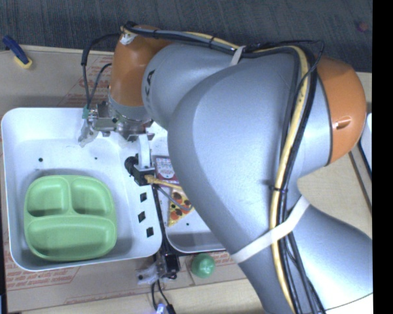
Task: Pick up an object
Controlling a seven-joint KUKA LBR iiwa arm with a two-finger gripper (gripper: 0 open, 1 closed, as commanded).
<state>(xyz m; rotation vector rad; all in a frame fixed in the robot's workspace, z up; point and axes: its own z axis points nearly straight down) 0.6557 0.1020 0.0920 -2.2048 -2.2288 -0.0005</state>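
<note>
Hovering end effector (92, 128) near bin rim (6, 120)

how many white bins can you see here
2. The left bin lies open to view and holds a green divided tray. The right bin is mostly covered by the grey arm, with just its near-left corner showing. More things may be hidden beneath the arm.

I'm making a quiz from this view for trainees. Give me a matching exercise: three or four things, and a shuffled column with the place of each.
Things:
1. green divided tray
2. green ball
3. gripper
4. blue clip

Places:
A. on the bench below the bins
B. over the left bin's upper part
C. in the left bin's lower part
D. at the bench's top left corner

Pairs: 1-C, 2-A, 3-B, 4-D
</note>
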